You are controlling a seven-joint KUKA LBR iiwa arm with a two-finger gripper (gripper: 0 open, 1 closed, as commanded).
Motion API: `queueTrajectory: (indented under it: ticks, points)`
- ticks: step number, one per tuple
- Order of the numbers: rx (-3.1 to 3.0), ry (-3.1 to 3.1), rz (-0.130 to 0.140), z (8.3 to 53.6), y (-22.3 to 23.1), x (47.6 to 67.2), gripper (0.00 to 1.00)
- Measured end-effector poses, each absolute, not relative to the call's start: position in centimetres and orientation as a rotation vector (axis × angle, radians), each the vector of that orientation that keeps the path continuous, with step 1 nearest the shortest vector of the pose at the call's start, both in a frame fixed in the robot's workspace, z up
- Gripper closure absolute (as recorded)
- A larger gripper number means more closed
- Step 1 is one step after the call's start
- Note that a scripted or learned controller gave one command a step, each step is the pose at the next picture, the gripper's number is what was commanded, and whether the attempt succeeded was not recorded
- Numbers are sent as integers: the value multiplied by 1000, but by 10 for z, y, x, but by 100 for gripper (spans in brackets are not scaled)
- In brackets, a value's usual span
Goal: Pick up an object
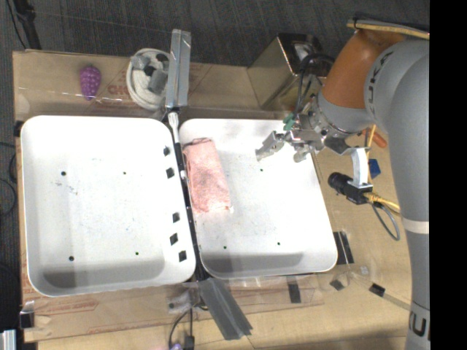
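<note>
While letters unreadable, end effector (283,146) above right bin (306,217)

A tan wooden bench (241,86) is seen from above, set against dark grey carpet (219,6). A purple grape-like cluster (90,81) and a coil of white cord (148,77) are left along the bench's far edge under even, flat light.

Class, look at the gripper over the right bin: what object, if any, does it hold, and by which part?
Nothing is held. The gripper hangs over the right white bin, apart from the pink rectangular sponge-like block lying by the bin's left wall.
</note>
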State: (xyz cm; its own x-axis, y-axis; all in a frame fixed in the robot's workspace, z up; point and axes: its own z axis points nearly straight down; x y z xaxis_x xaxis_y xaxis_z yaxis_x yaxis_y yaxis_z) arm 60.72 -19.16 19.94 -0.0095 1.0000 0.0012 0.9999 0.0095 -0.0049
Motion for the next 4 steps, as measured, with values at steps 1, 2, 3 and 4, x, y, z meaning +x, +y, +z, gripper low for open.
queueTrajectory:
  ticks: [1,2,3,4]
  points:
    - [-2441,-1976,3,187,-176,619,0]
    - [-2332,-2103,0,95,-131,625,0]
    - [-2335,-2099,1,148,-175,635,0]
    - [-2397,-2029,2,218,-200,658,0]
